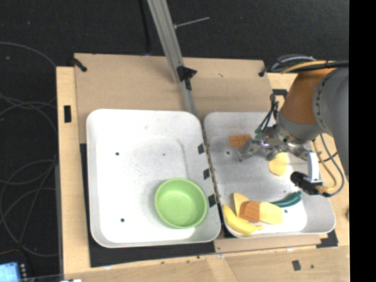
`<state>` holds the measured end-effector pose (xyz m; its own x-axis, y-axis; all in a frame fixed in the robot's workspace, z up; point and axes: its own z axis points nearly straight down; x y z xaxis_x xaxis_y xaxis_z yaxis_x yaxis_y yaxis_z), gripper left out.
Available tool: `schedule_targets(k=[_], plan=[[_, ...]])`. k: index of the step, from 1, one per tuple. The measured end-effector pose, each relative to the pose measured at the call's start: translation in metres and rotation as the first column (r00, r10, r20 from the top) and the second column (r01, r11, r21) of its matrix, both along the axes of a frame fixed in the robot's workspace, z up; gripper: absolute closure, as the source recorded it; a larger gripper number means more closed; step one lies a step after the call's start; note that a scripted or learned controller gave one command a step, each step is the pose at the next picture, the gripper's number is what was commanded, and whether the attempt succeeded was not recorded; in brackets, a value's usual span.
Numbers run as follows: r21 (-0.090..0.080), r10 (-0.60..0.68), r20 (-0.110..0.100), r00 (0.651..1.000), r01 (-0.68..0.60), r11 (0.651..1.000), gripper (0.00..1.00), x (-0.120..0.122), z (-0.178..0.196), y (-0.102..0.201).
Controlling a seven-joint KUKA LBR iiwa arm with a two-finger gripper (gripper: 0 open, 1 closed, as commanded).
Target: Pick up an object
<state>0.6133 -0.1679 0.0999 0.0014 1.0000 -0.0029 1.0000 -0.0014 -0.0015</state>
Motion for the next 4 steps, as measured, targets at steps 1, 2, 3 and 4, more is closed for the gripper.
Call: schedule_targets(k=[1, 2, 3, 4], plan=[[0.001, -0.001, 0.006, 1.000, 0.001, 1.000, 1.00, 0.002, 0.013, 0.000], [0.003, 0.005, 0.008, 1.000, -0.005, 1.000, 1.00, 0.012, 0.063, 0.004], [0.002, 0.005, 0.004, 1.000, -0.005, 1.000, 1.00, 0.007, 0.122, 0.002], [0.002, 0.006, 0.007, 1.000, -0.006, 1.000, 1.00, 0.008, 0.164, 0.001]])
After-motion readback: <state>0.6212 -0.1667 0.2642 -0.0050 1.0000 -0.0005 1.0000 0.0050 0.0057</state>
